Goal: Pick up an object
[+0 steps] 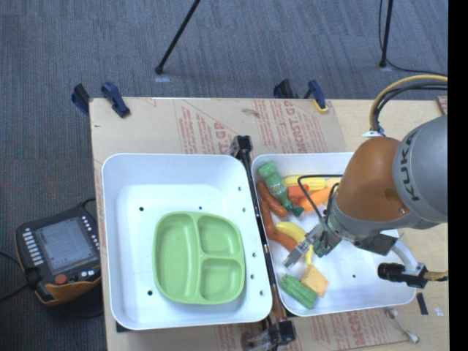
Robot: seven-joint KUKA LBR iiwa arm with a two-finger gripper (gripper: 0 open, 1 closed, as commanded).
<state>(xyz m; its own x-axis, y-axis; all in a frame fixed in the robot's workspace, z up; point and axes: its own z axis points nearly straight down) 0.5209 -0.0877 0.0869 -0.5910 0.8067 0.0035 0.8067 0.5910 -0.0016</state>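
You see the end effector [306,251] low inside the right white plastic bin [365,291], near the middle of its left half. Its two thin metal fingers [298,255] point toward 8 o'clock and stand a little spread, with nothing pinched between them.

The things to pick lie crowded on the left side of this bin. A yellow toy banana [289,230] lies just beside the fingertips, at about 11 o'clock from them. A pale yellow wedge like toy cheese [315,278] lies at 5 o'clock, and a green ridged toy vegetable [298,290] is at 6 o'clock near the front wall. Further toward 12 o'clock there are orange toy carrots [272,205], a small green toy bottle [271,180] and more orange and yellow pieces.

The left white bin [131,189] holds a light green plastic plate with three compartments [199,257].

The risks, as I judge them: the fingers seem to sit between the banana and the cheese wedge, so if they close here they may catch only air. The pieces are smooth and rounded; a grip on an edge can push the piece away, and it slides out. The crowding also means a neighbour piece can be pressed or dragged. You should check that something is really between the fingers before you count a lift as success.
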